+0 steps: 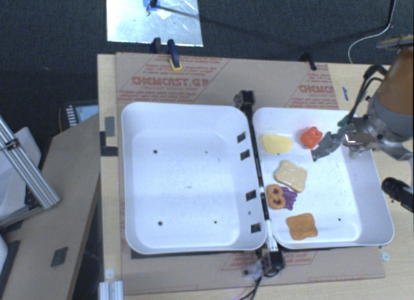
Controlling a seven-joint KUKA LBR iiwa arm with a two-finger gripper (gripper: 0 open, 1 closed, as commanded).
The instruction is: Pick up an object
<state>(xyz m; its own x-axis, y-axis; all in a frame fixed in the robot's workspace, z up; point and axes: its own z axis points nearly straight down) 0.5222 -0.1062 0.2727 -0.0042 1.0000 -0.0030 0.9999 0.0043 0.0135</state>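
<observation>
The right bin (pixel 362 195) holds several toy foods. A yellow piece (pixel 276 143) lies near its back left, with a red piece (pixel 310 136) to its right. A pale toast slice (pixel 291 176) sits mid-left. Below it lies a pretzel on a purple piece (pixel 279 197), and a brown slice (pixel 301 225) rests near the front. My gripper (pixel 326 145) hangs over the right bin just right of the red piece, with nothing seen between its fingers.
The left bin (pixel 187 176) stands beside the right one, with a black clip strip (pixel 253 163) along the shared wall. A dark arm part (pixel 398 192) juts in at the right edge. Cables hang behind the bench.
</observation>
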